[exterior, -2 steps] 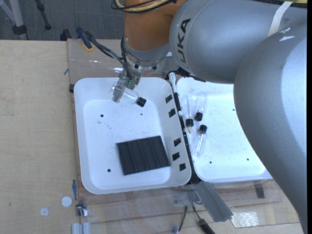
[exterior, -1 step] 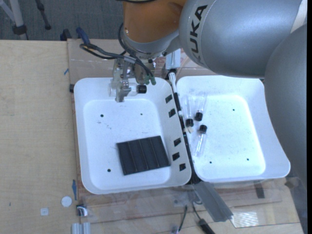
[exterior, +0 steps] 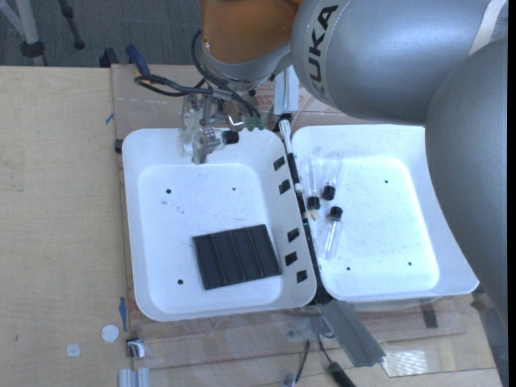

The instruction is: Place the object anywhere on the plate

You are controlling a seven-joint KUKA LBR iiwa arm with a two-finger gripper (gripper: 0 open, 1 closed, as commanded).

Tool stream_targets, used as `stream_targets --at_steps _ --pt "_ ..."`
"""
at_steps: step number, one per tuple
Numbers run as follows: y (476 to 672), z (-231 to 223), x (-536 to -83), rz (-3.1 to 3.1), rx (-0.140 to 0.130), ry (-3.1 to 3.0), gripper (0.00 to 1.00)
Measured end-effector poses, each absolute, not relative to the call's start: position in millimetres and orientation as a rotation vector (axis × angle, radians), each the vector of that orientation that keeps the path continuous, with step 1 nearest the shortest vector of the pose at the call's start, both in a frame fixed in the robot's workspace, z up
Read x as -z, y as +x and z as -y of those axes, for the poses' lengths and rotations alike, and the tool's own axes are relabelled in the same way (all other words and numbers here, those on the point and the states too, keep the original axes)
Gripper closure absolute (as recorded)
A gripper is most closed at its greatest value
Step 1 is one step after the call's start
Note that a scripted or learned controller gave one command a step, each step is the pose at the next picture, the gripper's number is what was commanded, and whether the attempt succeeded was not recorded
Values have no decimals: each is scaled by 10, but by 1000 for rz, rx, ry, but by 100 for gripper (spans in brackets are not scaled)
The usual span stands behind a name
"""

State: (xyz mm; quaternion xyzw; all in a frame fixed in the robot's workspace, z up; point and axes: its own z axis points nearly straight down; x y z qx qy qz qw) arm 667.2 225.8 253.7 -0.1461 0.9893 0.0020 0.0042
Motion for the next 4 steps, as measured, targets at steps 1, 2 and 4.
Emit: stream_targets --at_steps 1,2,4 --pt "6670 -2256 -2499 -3088 -5 -551 100" --pt "6666 -2258 -2248 -3068 -3 -668 100" --pt "6672 -2264 -2319 -2862 -3 -1274 100"
